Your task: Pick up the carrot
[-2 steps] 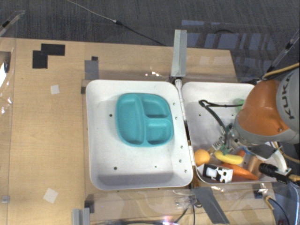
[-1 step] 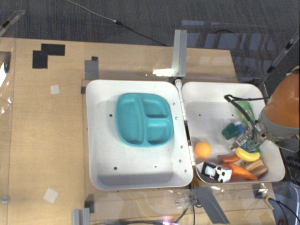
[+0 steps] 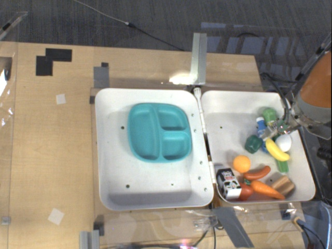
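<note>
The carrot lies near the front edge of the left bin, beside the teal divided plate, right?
No. The camera view shows the carrot near the front edge of the right bin, among the other toy foods. The teal divided plate sits in the left bin.

Carrot (image 3: 267, 189): orange, tapered, lying flat near front edge of right bin, tip pointing right.

Carrot (image 3: 267, 190) in right bin (image 3: 228, 108) (front)

The wooden bench (image 3: 52, 154) bears two shallow white bins side by side — the left bin (image 3: 111, 139); the right bin (image 3: 228, 113); black patches (image 3: 52, 60) lie at its far-left corner.
</note>
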{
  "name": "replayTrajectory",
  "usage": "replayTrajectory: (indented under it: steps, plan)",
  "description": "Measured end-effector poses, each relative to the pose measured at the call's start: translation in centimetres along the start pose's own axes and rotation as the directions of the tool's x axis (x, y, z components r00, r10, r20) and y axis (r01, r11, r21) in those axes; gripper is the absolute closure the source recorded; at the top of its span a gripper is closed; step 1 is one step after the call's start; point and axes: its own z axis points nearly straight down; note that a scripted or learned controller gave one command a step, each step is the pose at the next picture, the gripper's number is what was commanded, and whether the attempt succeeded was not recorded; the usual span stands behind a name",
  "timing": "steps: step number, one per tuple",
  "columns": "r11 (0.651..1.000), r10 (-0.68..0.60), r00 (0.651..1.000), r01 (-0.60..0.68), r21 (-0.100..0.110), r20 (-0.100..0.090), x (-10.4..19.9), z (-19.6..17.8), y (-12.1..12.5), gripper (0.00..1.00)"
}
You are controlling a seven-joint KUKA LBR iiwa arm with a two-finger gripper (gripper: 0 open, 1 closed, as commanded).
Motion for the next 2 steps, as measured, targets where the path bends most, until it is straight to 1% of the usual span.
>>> replayTrajectory:
  steps: [1,2]
  plan:
    - [0.915,0.404,0.915,-0.404,0.0,0.003,3.3,-5.3,-0.5,1.0]
    - [0.889,0.459,0.889,-0.459,-0.002,0.001,12.0,4.9,-3.3,1.0]
